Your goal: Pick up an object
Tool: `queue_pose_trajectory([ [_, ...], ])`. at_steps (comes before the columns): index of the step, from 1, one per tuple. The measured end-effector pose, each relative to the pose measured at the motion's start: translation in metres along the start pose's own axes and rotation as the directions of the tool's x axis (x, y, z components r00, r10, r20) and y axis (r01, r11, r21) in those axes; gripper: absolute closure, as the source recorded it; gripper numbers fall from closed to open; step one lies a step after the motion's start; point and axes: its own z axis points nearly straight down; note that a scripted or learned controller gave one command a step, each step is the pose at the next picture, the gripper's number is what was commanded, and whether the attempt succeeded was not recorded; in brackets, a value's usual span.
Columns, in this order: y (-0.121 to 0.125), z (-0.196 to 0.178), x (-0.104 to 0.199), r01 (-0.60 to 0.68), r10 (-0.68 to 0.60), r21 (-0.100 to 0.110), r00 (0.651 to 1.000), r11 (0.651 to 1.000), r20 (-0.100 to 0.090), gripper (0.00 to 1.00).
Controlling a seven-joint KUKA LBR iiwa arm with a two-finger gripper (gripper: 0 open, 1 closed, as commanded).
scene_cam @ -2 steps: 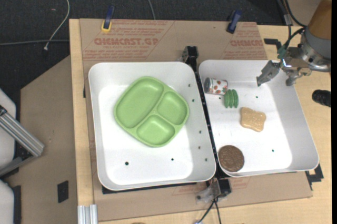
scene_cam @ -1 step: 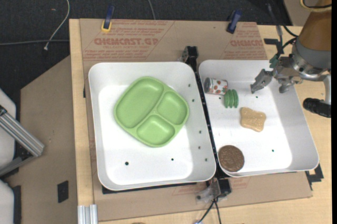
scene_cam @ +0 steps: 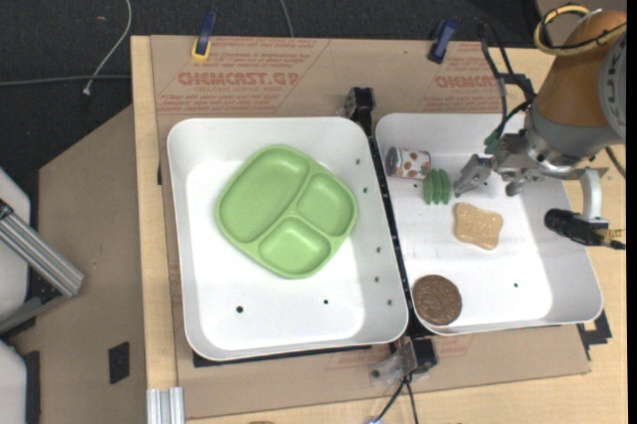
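The end effector (scene_cam: pixel 485 171) hovered in the right bin (scene_cam: pixel 528 308), toward the table's far right corner, its fingers spread with nothing between them — the approach step, by appearances. Candidates lay near: a green ridged piece (scene_cam: pixel 436 186), a tan toast-shaped piece (scene_cam: pixel 478 226), a small can (scene_cam: pixel 408 161), a brown disc (scene_cam: pixel 437 300). Next: descend squarely, then close. The cardboard (scene_cam: pixel 239 74) read "CHEMCAST GP".

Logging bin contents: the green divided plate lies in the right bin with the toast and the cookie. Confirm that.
Not right. The camera view shows the plate in the left bin; the toast and cookie lie in the right bin.
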Motion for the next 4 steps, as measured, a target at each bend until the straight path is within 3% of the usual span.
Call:
queue_pose_trajectory([
  [1, 0.002, -0.015, 0.0, 0.0, 0.0, -0.007, 1.0, 1.0, 0.001, 1.0],
  [4, -0.012, -0.158, 0.002, 0.001, -0.001, -0.011, 1.0, 1.0, 0.004, 1.0],
])
